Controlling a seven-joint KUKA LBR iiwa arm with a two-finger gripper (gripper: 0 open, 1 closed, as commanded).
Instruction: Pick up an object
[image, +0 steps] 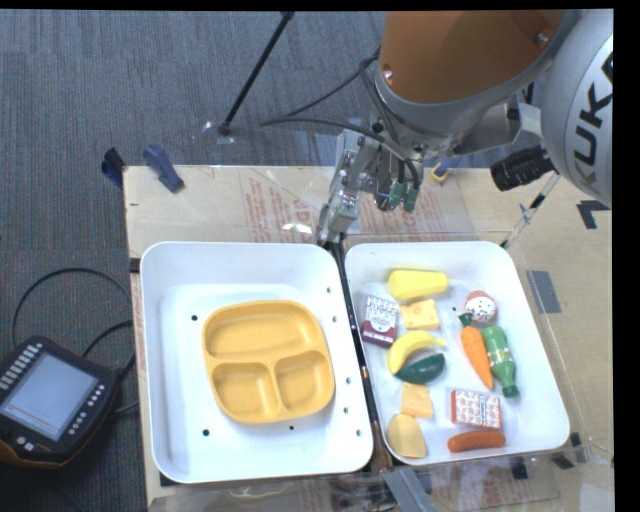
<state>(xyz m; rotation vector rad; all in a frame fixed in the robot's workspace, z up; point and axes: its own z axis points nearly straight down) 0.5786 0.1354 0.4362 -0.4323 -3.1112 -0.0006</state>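
Note:
The right bin holds several toy foods: a yellow wedge, a cheese block, a small maroon carton, a banana on a dark green piece, a carrot, a green bottle, a red and white ball, a red box and a sausage. My gripper hangs above the back edge of the bench, over the seam between the two bins, clear of all the toys. Nothing shows in it.
In the left bin lies a yellow divided plate. An orange wedge and a pale yellow slice lie at the right bin's front left. A teach pendant sits on the floor at left.

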